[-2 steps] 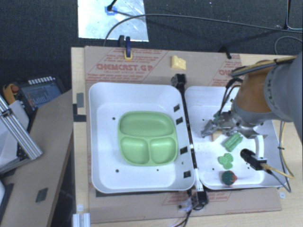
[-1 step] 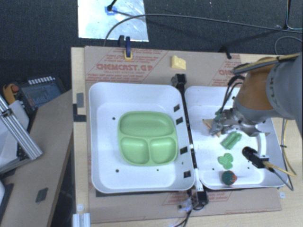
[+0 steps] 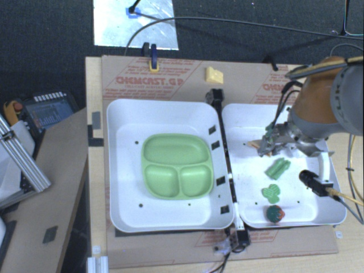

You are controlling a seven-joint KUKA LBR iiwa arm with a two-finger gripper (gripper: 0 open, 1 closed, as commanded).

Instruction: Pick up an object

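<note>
1. The green tray [image 3: 175, 165] lies in the left bin [image 3: 122, 209].
2. To the tray's right, in the right bin [image 3: 247, 206], the gripper [image 3: 268, 145] hangs low; I cannot tell how it stands.
3. A green block [image 3: 278, 168] lies just beside it, a green toy [image 3: 272, 193] and a small ball [image 3: 274, 213] nearer.

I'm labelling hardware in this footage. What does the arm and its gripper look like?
The arm is a thick, rounded grey body with an orange band above the wrist. Thin dark cables loop along the wrist. The gripper is a small metallic grey assembly, too blurred for finer detail.
</note>
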